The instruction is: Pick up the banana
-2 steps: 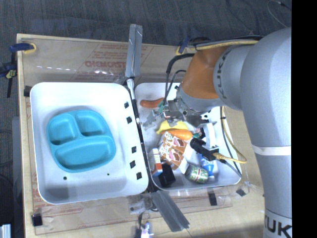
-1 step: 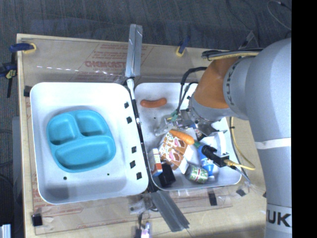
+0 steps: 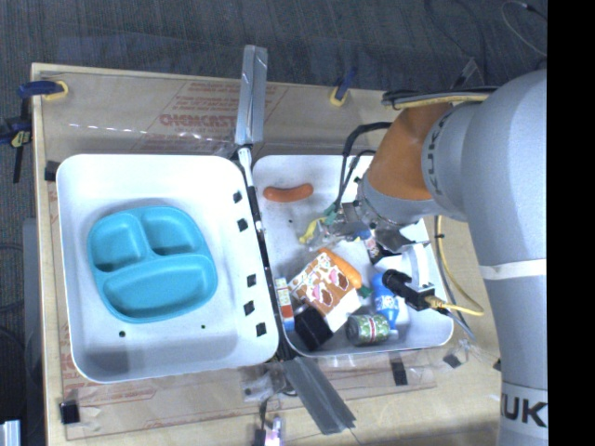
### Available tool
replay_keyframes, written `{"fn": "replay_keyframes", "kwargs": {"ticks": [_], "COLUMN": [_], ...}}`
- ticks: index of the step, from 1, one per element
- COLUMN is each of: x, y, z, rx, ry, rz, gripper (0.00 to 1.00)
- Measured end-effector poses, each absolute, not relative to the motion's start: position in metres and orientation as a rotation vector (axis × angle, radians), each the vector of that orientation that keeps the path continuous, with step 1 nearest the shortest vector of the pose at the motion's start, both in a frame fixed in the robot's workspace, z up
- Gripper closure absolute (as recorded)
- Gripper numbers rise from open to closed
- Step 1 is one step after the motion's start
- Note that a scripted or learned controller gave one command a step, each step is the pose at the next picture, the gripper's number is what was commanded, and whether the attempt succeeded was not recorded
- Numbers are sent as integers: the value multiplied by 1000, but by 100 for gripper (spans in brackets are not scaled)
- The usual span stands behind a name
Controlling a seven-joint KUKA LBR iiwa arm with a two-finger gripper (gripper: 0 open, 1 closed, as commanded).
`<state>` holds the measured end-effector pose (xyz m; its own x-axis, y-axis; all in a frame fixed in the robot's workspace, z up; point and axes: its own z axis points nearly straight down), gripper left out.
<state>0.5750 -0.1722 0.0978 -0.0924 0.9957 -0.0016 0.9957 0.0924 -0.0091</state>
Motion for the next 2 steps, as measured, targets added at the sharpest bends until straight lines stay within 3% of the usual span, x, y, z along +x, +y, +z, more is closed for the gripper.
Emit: {"fn": "replay_keyframes", "kwargs": {"ticks": [1,2], "x": [657,657], "y": [-129,-129], "z": [167,167], "rx": [-2022,-2022], "ry": [-2400,-2400], "rz": [3,4], "gripper": [100,0]}}
